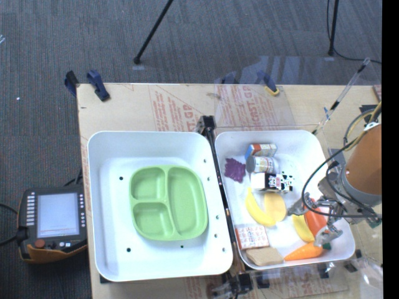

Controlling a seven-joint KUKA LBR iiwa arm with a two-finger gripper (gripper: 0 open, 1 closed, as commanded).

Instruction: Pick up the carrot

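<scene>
Our worktop carries two bins: the left bin holds a green tray, the right bin a clutter of toy food. We hang our arm over its right side, jaws low among the items; whether they are spread or pressed together we cannot tell. The carrot lies in the near right corner, just beside them. We judge this the approach; next we must settle over the carrot and pinch.
</scene>
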